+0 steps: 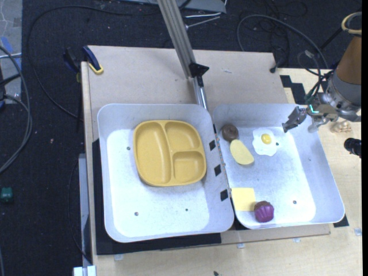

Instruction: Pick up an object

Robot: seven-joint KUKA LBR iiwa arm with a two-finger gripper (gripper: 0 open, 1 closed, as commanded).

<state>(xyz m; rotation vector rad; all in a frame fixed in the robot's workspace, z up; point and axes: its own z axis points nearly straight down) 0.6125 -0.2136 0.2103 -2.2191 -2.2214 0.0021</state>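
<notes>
Cables trail over dark carpet around the pale wooden bench (144, 76). At the right bin's (322, 183) far edge hangs the end effector (298, 119), fingers parted and holding nothing, seemingly lined up for the nearby white-and-yellow toy fried egg (265, 142). Beyond lie a yellow wedge (241, 152), brown ball (230, 132), and purple toy (264, 211).

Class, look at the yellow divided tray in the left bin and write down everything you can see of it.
The yellow divided tray is a rounded-square plate that looks like matte plastic, with a raised rim and three compartments: one long section along its left side and two smaller ones on the right. Nothing lies in any compartment. It sits flat on the floor of the left bin, slightly rotated, in the bin's upper middle part, and nothing else touches it.
</notes>
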